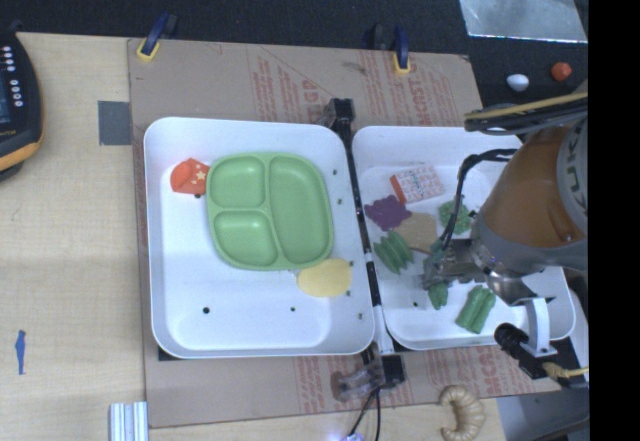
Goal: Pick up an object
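Camera view: my hand hangs low in the right bin, lower right of frame, among green toy pieces; its state I cannot tell. Red print on the cardboard sheet is too faint to read.

The two white bins are looking like smooth plastic with a faint sheen. In the left one, the green divided plate is showing a matt plastic finish. Brown cardboard, printed in red, is lying flat and dull beneath the bins, over the pale wood-grain benchtop.
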Controlling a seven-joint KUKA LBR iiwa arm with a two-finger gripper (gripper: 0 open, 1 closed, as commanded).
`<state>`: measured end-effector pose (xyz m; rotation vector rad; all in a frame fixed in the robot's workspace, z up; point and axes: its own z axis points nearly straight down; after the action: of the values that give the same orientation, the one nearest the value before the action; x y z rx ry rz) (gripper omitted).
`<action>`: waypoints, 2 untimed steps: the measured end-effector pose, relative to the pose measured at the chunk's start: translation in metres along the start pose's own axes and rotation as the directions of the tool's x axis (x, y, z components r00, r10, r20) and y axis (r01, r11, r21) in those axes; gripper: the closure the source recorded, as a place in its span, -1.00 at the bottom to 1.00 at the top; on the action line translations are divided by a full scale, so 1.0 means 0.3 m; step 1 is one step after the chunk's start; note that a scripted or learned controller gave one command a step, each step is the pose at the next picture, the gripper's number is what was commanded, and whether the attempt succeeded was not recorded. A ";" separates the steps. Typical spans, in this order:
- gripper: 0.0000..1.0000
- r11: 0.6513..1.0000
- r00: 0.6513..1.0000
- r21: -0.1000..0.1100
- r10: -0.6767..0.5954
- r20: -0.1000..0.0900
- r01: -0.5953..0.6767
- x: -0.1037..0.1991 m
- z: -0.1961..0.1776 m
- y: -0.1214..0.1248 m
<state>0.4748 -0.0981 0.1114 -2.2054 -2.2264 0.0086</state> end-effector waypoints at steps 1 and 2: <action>1.00 1.000 1.000 -0.013 0.010 0.004 -0.010 -0.139 -0.221 0.003; 1.00 1.000 1.000 -0.016 0.001 0.003 -0.001 -0.080 -0.274 0.333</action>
<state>0.5756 -0.1212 0.1927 -2.2154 -2.2352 -0.0065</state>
